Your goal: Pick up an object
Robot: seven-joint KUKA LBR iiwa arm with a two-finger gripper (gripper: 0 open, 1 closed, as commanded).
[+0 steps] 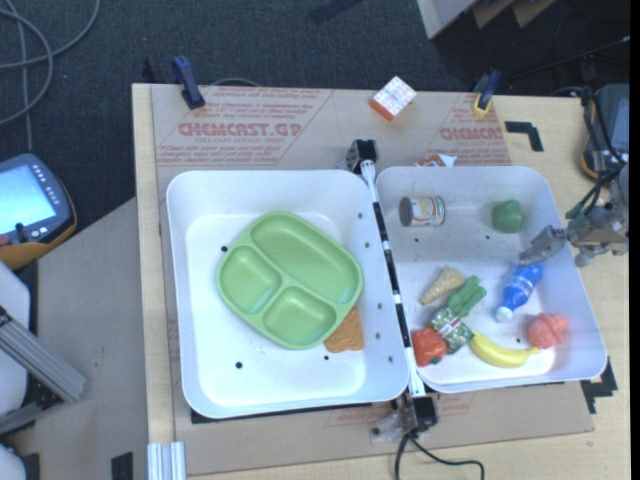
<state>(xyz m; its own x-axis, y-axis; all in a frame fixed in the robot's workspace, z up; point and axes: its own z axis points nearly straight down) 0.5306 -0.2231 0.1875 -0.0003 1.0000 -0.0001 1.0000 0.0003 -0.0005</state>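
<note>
tabletop (300,128): brown printed board carrying two shallow white bins. left white bin (190,298) held a green three-compartment plastic plate (290,279). right white bin (570,278) held a blue plastic bottle (519,288), yellow banana (503,352), green ball (507,216), small tin can (423,210). gripper (549,240) sat at the right bin's right wall, just above the bottle; jaw state could not be told.

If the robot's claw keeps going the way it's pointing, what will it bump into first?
Probably the blue bottle. The gripper reaches in from the right bin's edge, pointing left and down, and the bottle lies just ahead. Height is hard to judge, so it might pass over.
</note>
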